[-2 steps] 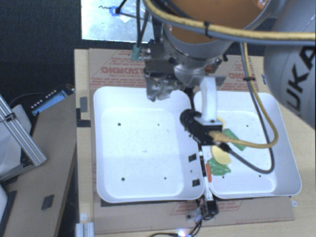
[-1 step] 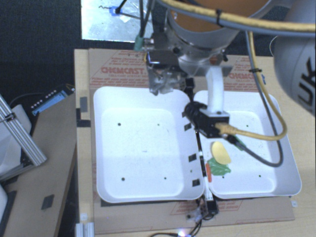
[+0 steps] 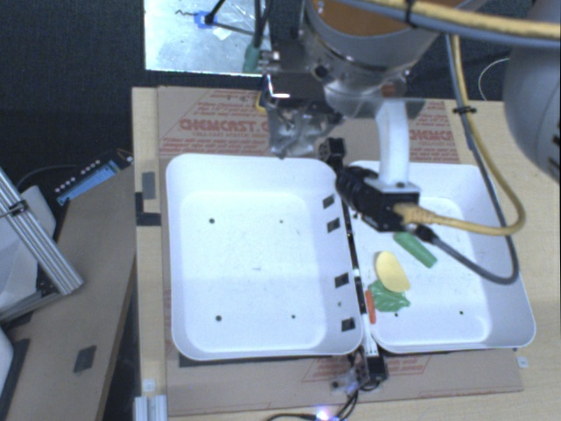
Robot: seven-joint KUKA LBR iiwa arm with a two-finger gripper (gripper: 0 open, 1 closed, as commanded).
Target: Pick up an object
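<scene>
Several small things lie in the right bin (image 3: pixel 491 314), near its left wall. A green stick (image 3: pixel 417 249) lies slantwise, a yellow oval piece (image 3: pixel 393 272) sits just below it, and a crumpled green piece (image 3: pixel 391 300) is in front of that. A thin red-orange piece (image 3: pixel 371 305) lies against the wall beside the green one. My gripper (image 3: pixel 296 137) hangs over the back rim of the left bin (image 3: pixel 254 261), well away from these things and up-left of them. Nothing shows held in it.
The two bins meet at a ridge with black clips (image 3: pixel 344 279). Printed cardboard (image 3: pixel 219 121) lies under the bins. An aluminium frame (image 3: pixel 35 244) and a dark device (image 3: pixel 88 178) stand left of the bench. A yellow cable (image 3: pixel 473 226) crosses above the right bin.
</scene>
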